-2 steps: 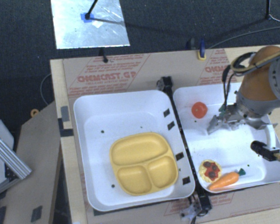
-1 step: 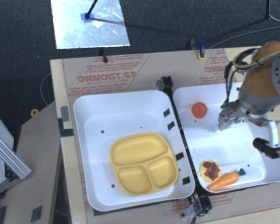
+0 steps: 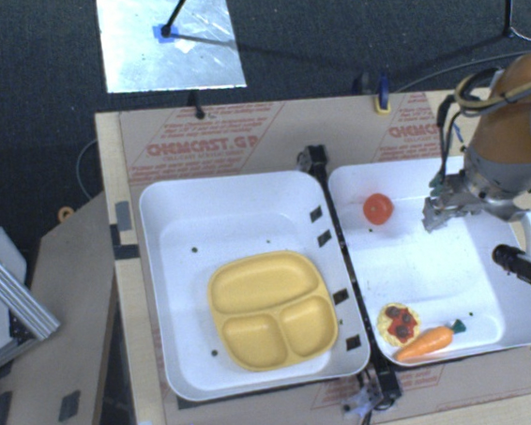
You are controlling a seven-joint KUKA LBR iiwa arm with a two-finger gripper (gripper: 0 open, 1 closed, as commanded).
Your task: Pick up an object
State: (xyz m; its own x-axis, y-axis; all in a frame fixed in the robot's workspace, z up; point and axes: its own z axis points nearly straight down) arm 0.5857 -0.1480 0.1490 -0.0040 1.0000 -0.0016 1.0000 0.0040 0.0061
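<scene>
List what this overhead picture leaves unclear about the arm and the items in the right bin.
- End effector, camera view: small and seen from above, so its finger state cannot be told.
- Grey arm with orange band: cut off by the right edge.
- Small round yellow plate with red food: too small to identify the food; the orange toy carrot overlaps its lower edge.
- Round red-orange ball: too blurred to say what it is.
</scene>
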